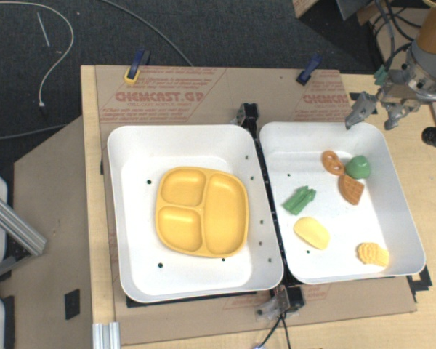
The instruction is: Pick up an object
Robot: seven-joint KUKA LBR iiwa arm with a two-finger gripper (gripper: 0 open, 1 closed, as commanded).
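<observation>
The right bin (pixel 400 217) holds several toy foods: a brown pretzel (pixel 333 162), a green ball (pixel 359 167), a brown waffle-like piece (pixel 352 190), a green leafy piece (pixel 299 199), a pale yellow oval (pixel 312 233) and a yellow corn-like piece (pixel 373 254). My gripper (pixel 375 114) hangs above the bin's far right corner, beyond the pretzel and green ball. Its two fingers are spread apart with nothing between them.
The left bin (pixel 131 195) holds a yellow divided plate (pixel 202 211). Blue clamps (pixel 136 65) (pixel 309 70) hold the cardboard sheet at the back. A black bracket (pixel 247 113) sits between the bins at the far edge.
</observation>
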